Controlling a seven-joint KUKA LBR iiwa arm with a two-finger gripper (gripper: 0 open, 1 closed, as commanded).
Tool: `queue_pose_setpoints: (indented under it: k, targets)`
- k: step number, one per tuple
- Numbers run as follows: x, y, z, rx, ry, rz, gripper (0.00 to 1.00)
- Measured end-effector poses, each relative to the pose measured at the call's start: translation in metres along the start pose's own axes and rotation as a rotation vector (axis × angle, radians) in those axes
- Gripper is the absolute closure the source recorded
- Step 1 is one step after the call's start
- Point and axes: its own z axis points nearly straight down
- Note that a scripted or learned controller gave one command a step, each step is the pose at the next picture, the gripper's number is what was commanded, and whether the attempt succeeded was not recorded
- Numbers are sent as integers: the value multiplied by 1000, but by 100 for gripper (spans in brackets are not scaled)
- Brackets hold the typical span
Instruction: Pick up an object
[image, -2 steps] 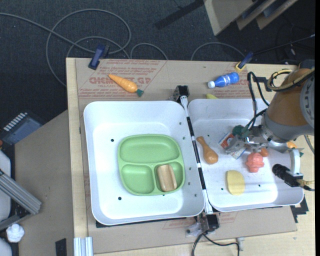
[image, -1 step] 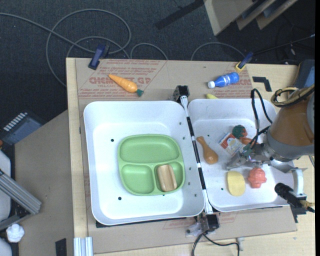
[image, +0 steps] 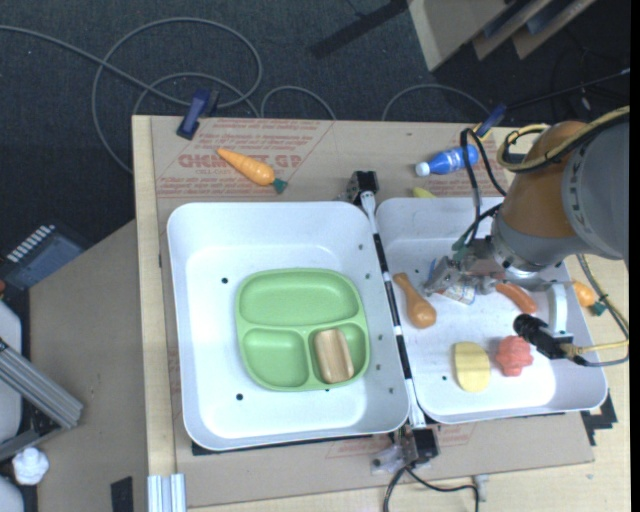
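Observation:
My gripper hangs low over the middle of the right bin, below the arm's orange band. Just to its left lies an orange drumstick-shaped toy, close to the gripper's tip; whether they touch I cannot tell. A small orange piece lies right of the gripper, partly under the wrist. Nearer the front of this bin rest a yellow block and a red lumpy toy, side by side.
The left bin holds a green divided plate with a tan bread roll in its lower right compartment. Behind the bins, a toy carrot and a blue-white bottle lie on the bench. Another orange piece sits at the right rim.

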Motion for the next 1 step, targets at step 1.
queue_pose_setpoints:
  k: [1]
  targets:
    - [0, 0, -10, -2, -2, 0, 100]
